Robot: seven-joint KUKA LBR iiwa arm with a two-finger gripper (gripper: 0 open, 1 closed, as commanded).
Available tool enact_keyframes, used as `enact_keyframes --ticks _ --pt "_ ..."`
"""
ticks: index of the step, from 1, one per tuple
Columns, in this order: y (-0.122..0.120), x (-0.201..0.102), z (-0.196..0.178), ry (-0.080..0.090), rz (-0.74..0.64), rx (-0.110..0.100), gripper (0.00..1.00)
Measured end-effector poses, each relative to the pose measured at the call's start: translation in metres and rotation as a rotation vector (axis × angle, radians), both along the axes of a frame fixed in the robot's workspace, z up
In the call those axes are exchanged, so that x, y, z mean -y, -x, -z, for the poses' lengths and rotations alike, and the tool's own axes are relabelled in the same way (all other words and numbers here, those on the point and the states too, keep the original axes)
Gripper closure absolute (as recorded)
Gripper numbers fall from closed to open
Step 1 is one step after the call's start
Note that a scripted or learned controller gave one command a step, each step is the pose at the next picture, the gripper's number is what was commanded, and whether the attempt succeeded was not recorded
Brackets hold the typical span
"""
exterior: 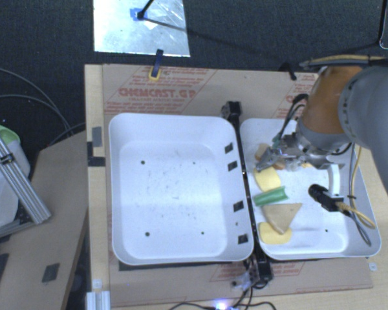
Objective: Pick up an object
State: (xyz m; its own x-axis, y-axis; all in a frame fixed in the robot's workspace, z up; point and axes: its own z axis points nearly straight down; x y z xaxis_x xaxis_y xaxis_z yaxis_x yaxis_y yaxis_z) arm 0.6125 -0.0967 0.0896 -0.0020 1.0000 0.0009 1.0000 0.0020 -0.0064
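Reaching phase: gripper (271,160) low in the right bin (355,241), finger spread impossible to tell. Just below lies a yellow piece (268,180), then a green block (270,196) and tan wedge (283,216). Next: descend onto the yellow piece and close

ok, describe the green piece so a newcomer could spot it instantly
Find the right bin, the one under the arm. Near its left wall, amid a column of pale yellow and tan pieces, lies the green bar, slightly tilted. It is the sole green item there.
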Motion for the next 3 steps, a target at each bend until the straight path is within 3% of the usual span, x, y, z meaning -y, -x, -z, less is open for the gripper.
enact_keyframes --ticks 1,2,3 --pt "0.024 -0.005 0.005 0.000 0.002 0.008 0.00" --pt "0.093 -0.087 -0.101 -0.003 -0.008 0.014 0.00" --pt "0.091 -0.083 -0.106 0.000 -0.001 0.011 1.00"
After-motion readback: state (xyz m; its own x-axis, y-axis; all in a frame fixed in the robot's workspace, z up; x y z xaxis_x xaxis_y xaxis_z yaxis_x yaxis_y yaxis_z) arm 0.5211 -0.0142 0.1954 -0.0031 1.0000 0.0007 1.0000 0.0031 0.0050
